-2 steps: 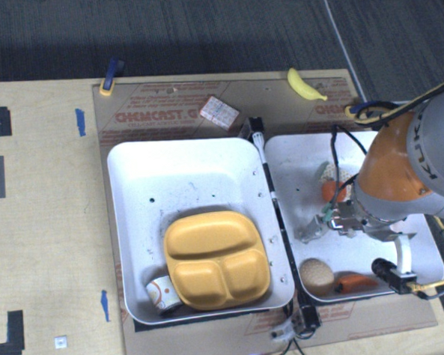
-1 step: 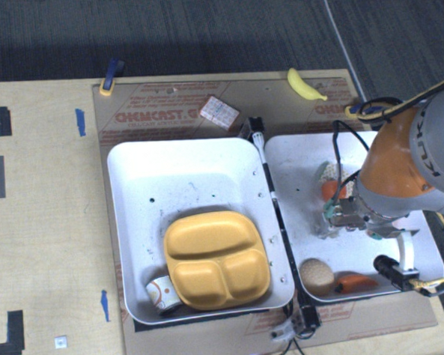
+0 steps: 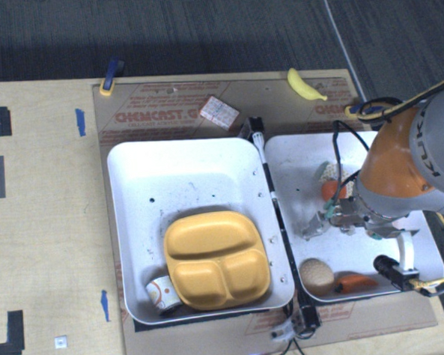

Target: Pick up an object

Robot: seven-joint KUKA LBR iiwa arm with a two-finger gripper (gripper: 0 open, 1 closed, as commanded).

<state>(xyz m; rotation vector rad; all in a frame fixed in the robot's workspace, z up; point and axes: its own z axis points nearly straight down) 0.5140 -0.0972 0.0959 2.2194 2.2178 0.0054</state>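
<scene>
One tan roundish object (image 3: pixel 316 273), possibly a potato, beside an orange carrot (image 3: pixel 355 282).

In the left white bin (image 3: pixel 131 171) lies a large yellow plastic tray with three compartments (image 3: pixel 216 257), flat on the floor toward the near wall, its one long compartment on the far side and two smaller ones nearer. Tucked against its near-left corner is a small white ball with reddish stitching (image 3: pixel 161 292), pressed into the bin's corner. In the right white bin (image 3: pixel 288 161), by the near wall, sits a round tan ball (image 3: pixel 316 273), and just beside it to the right lies an orange carrot-shaped piece (image 3: pixel 355 282). Farther back there is a small orange and white object (image 3: pixel 329 183), possibly a toy, partly hidden by the arm.
</scene>
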